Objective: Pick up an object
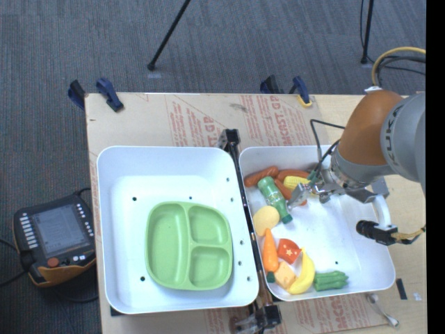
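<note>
Right bin (361, 273): green bottle (274, 198) beside claw (303, 194).

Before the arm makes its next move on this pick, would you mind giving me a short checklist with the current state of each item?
1. Gripper over the right bin: ok.
2. Target within reach, green bottle just beside the gripper: ok.
3. Object seen between the fingers: not ok.
4. Finger opening: cannot tell.
5. Neighbours crowding the bottle, corn and lemon: not ok.
6. Green plate lies in the left bin, away from the arm: ok.
</note>
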`<state>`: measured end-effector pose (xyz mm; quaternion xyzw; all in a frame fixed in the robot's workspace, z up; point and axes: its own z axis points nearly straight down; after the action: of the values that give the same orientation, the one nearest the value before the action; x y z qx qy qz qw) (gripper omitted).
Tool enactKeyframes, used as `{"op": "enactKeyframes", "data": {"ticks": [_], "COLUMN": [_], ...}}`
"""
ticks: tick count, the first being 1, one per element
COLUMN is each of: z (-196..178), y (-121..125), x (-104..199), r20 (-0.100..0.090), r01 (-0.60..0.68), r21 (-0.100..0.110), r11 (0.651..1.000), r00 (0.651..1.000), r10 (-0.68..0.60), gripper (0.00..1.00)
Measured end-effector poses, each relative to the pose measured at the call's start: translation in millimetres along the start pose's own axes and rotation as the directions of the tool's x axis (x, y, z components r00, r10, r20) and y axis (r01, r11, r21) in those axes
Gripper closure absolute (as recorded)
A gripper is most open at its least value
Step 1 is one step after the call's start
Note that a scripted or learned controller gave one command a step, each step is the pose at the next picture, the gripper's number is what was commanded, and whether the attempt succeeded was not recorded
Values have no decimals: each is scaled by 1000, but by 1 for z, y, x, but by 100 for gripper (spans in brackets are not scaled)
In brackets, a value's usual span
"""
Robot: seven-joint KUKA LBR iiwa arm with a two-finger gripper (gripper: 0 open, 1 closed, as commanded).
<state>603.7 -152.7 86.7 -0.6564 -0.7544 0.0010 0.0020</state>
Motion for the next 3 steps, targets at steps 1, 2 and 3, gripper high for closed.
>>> {"op": "enactKeyframes", "data": {"ticks": [1,2,3], "z": [2,-8,-8], "y": [43,43,43], "x": [51,51,51], "r20": [-2,-3,-3], "r01": [-55,-55,-56], "r21": [18,19,19], "r11": [998,998,998], "r00": [998,998,998], "r10": [55,55,56], "gripper": [0,100,0]}}
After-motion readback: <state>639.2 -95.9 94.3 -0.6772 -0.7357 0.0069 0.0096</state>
